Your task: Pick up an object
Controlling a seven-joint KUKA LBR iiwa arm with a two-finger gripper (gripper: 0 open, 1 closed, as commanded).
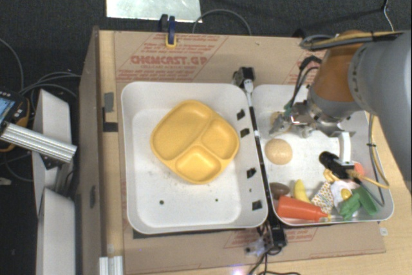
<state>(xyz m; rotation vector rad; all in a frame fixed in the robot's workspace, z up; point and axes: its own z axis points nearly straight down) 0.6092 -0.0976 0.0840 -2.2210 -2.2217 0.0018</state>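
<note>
Orange and nearest the camera, a toy carrot (297, 208) lies along the front wall of the right bin (387, 210), in front of the beige ball (278, 151) and a little to the view's right of it. A green toy (358, 203) sits in the same front strip, well to the right of the ball. A small yellow banana (300, 189) and a brown lump (279, 190) lie between the carrot and the ball, the lump almost straight in front of it. The ball itself rests on bare white floor close to the wall the two bins share. Just behind the ball, near it and seemingly apart from it, hangs the gripper (288, 120) on its grey arm (380, 77); whether it is released or clenched cannot be told, and nothing is seen in its grasp. Left of the ball, across the shared wall, a yellow divided plate (195, 140) lies in the left bin (148, 206). Farther back than the ball, brown cardboard (193, 56) carries a blue clamp (169, 26).
</note>
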